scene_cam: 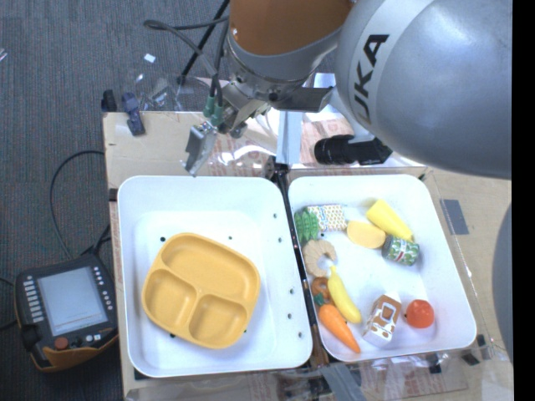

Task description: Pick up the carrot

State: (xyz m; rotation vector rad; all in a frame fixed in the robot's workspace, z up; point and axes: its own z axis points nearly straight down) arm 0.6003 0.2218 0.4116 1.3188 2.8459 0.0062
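The carrot (339, 327) is orange and lies slantwise at the front left corner of the right bin (443, 215), touching a yellow banana (343, 296). My gripper (203, 140) hangs high above the back edge of the left bin (134, 215), far from the carrot, under the grey and orange arm. Nothing shows in its grasp.
A yellow compartment plate (201, 291) lies in the left bin. The right bin also holds a red tomato (420, 313), a small carton (383, 318), a green can (401, 251), yellow items (389, 219), a green-white packet (322, 219) and a doughnut-like ring (319, 256). A teach pendant (65, 309) sits on the floor at left.
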